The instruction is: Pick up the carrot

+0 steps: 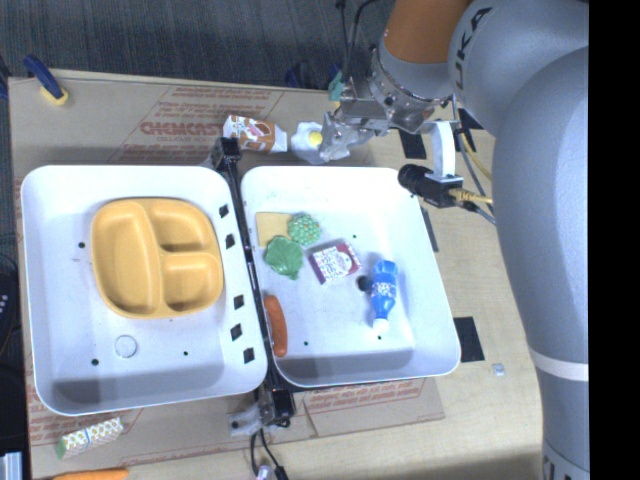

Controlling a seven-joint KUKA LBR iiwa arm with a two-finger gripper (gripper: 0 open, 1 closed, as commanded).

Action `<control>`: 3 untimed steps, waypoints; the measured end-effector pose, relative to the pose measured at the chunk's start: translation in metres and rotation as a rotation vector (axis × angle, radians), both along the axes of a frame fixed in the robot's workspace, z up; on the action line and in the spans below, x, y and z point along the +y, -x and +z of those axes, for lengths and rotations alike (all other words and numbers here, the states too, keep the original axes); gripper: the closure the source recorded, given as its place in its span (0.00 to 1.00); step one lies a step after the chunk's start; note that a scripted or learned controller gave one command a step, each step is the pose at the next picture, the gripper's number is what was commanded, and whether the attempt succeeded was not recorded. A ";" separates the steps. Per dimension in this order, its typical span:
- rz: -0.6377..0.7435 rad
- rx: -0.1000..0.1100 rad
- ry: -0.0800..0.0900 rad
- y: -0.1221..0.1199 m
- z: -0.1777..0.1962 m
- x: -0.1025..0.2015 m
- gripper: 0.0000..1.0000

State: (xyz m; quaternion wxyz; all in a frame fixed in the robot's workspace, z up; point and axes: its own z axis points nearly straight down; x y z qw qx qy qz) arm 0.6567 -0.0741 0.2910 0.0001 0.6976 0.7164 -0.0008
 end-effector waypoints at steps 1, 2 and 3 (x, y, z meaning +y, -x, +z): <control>0.272 0.000 -0.001 0.000 0.018 -0.057 1.00; 0.486 -0.001 0.000 0.000 0.043 -0.090 1.00; 0.510 -0.001 0.000 0.000 0.052 -0.137 1.00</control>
